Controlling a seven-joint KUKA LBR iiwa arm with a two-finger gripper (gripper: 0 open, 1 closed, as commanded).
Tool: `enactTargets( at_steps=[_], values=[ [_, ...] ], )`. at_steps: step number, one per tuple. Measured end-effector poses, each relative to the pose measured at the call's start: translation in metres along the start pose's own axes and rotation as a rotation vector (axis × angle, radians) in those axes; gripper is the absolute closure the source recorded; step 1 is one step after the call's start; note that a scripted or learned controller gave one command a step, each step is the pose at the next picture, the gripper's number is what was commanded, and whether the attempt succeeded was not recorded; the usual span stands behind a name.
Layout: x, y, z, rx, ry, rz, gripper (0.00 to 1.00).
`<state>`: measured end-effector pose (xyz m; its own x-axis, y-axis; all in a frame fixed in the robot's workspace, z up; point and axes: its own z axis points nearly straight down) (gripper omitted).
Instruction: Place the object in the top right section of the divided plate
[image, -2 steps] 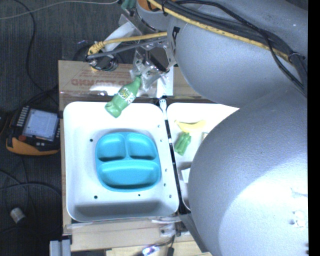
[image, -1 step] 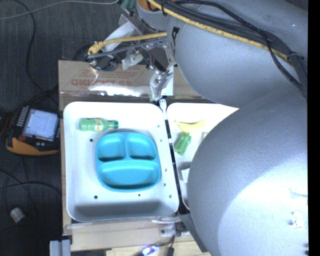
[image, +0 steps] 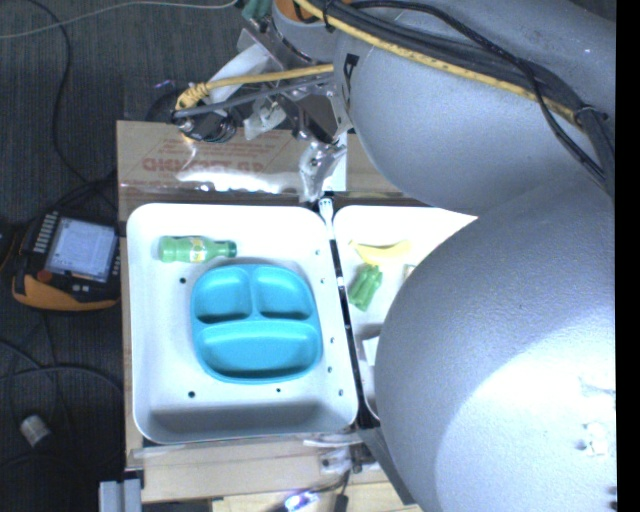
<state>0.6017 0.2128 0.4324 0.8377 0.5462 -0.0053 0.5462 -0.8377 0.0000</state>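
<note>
Flanking blue divided plate (image: 256, 320), green bottle (image: 195, 248), banana (image: 382, 250), jaws (image: 318, 180) state unclear.

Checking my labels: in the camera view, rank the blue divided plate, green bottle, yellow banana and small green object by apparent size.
1. Blue divided plate
2. Green bottle
3. Yellow banana and small green object: too alike to rank.

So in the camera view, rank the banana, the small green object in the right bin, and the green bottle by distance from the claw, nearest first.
From the claw, at the bins' far edge above the divider:
1. Banana, right bin, far end.
2. Small green object, right bin, by the divider.
3. Green bottle, left bin, far-left corner.
</note>
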Motion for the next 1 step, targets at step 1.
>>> enactTargets(
  at_steps=[1],
  values=[
    [0.0000, 0.0000, 0.0000, 0.000, 0.000, 0.000, 0.00]
  ],
)
